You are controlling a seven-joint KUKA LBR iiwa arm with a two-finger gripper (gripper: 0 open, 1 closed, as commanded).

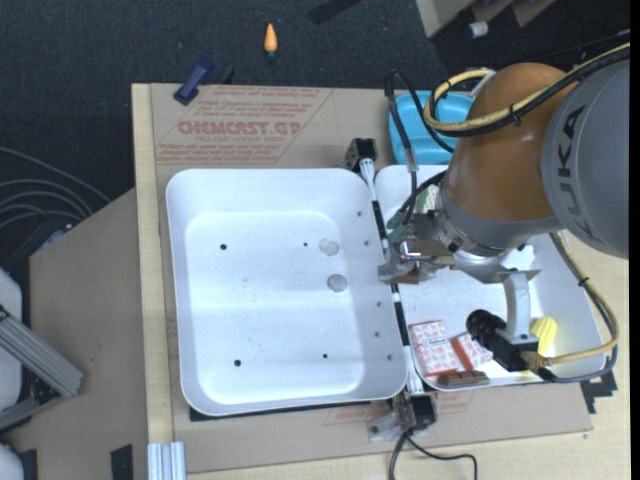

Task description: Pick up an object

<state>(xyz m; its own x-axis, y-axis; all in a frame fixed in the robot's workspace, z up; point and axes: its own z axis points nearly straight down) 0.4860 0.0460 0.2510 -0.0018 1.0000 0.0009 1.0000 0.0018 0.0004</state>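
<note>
My gripper [404, 256] hangs low over the left edge of the right bin [400, 183], beside the rim between the two bins. The grey and orange arm hides most of that bin. At the bin's front lie a red-and-white patterned packet [429, 337] and a brown-red flat piece [466, 360] beside it. A yellow object [545, 330] shows further right. A blue object [428, 133] sits at the bin's far end. I see nothing held at the gripper, and the view there is too cluttered to read.
The left bin [200, 268] shows two small grey round marks [333, 265] on its floor. Both bins rest on a brown printed board [240, 123]. A blue item [193, 83] lies at the board's far left corner. Cables run along the left.
</note>
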